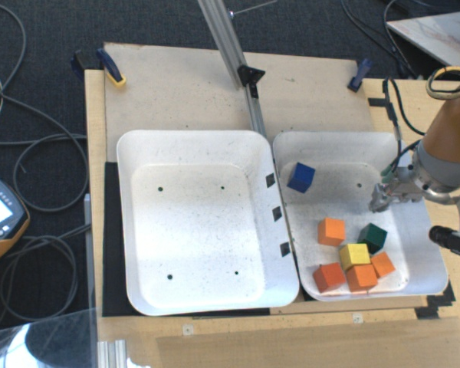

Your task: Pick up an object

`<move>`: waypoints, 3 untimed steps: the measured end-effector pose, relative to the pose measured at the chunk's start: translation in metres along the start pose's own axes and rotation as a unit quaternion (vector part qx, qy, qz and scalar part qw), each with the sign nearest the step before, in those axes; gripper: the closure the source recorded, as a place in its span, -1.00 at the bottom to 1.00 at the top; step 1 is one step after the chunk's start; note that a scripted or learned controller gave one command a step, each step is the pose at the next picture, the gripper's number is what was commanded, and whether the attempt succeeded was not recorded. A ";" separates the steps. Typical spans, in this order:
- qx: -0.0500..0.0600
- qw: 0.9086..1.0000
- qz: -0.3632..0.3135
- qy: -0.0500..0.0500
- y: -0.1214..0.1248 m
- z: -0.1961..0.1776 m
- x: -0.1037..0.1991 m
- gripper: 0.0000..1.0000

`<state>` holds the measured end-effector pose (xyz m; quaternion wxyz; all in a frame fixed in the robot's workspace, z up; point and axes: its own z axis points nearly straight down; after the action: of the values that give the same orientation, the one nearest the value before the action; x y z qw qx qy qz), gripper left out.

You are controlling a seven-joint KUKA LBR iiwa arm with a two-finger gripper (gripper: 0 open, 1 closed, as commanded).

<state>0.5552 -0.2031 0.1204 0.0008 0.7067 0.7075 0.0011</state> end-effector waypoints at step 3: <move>0.002 1.000 0.000 0.000 -0.003 -0.105 -0.001 1.00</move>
<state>0.5520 -0.2037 0.2254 -0.0003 0.7066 0.7076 -0.0004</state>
